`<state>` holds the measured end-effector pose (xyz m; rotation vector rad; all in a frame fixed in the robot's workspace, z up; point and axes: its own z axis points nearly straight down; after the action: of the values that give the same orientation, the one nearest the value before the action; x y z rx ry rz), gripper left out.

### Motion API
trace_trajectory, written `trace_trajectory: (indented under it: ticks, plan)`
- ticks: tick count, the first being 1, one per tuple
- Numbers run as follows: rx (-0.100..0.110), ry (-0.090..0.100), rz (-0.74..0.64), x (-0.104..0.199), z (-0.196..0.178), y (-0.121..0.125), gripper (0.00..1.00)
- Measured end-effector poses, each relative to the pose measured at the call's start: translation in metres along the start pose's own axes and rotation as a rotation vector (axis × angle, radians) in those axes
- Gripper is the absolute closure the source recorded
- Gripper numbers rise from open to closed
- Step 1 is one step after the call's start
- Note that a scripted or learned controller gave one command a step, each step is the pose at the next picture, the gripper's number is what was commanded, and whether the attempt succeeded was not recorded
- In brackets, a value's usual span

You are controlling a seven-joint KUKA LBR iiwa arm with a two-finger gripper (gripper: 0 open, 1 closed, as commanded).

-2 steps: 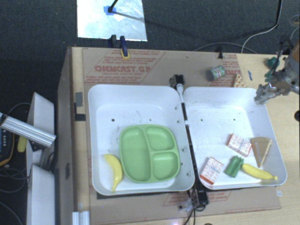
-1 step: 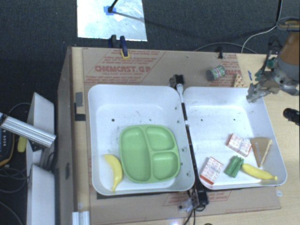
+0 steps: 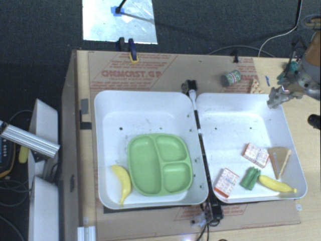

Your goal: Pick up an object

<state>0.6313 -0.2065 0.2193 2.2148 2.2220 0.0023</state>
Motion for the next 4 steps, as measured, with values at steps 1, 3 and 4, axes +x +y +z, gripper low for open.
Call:
trace_trajectory:
  ticks: [1, 3, 4]
  plan:
    - [0.001, 0.002, -0.002, 0.043, 0.011, 0.007, 1.0]
    - [-0.003, -0.002, -0.004, 0.009, 0.032, 0.039, 1.0]
    - [-0.007, -0.005, -0.008, 0.009, 0.021, 0.04, 1.0]
